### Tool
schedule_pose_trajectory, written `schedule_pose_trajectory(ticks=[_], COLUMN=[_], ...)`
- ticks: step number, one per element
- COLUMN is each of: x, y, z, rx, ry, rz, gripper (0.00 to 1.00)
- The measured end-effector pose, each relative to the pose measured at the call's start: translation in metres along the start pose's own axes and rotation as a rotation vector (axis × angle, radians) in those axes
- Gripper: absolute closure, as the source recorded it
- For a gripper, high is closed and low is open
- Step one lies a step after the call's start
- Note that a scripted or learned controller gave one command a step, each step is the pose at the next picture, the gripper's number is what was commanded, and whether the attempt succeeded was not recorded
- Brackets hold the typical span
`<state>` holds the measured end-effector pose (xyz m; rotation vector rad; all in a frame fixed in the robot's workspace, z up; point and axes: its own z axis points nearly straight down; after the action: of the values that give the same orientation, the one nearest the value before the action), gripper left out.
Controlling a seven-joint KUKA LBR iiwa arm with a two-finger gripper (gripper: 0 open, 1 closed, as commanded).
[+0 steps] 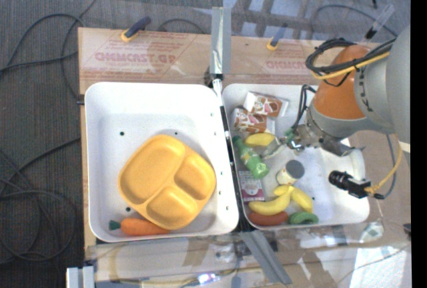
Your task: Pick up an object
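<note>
On the worktop (pixel 147 60) sit 2 white bins. Left bin (pixel 107 107) holds 1 yellow divided tray (pixel 168 180) and 1 carrot (pixel 140 227). Right bin (pixel 353 210) holds 2 snack packets (pixel 257 113), 3 bananas (pixel 283 201) and green pieces. Its claw (pixel 293 141), opening hard to tell, hovers just right of 1 banana (pixel 260 140).

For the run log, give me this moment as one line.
arm: over right bin | gripper: low among toys, by yellow lemon | grasp: none visible | left bin: yellow tray, carrot
</note>
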<state>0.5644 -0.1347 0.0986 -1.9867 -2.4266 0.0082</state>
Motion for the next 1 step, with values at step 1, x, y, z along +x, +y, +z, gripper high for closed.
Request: schedule_pose_trajectory(ticks=[1], x=[0.0015], y=[-0.0014], z=[-0.0044], rx=[0.008], ry=[0.004], rz=[-0.001], gripper=[1.0])
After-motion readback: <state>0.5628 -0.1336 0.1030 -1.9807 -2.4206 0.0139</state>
